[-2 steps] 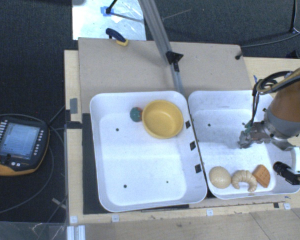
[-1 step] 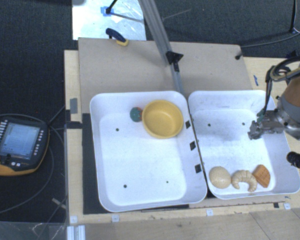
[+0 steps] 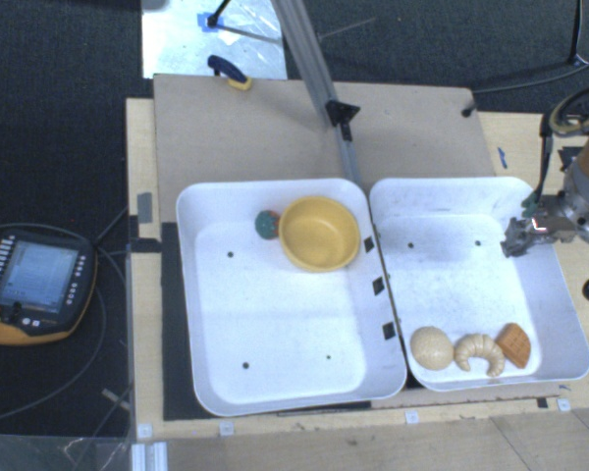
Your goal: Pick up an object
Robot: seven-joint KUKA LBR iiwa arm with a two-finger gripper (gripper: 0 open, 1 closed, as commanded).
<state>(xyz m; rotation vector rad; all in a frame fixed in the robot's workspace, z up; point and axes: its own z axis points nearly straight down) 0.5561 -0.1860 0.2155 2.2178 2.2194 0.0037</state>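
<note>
Gripper (image 3: pixel 519 236) at right bin's (image 3: pixel 452 214) right rim; can't tell its state. 3 items well below it: egg (image 3: pixel 432 347), croissant (image 3: pixel 480 352), waffle (image 3: pixel 514 344). Yellow bowl (image 3: pixel 319 233), green ball (image 3: pixel 266 225) far left.

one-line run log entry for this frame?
gripper: over right bin's right edge | holding: nothing seen | right bin: egg, croissant, waffle | left bin: yellow bowl, green ball
</note>
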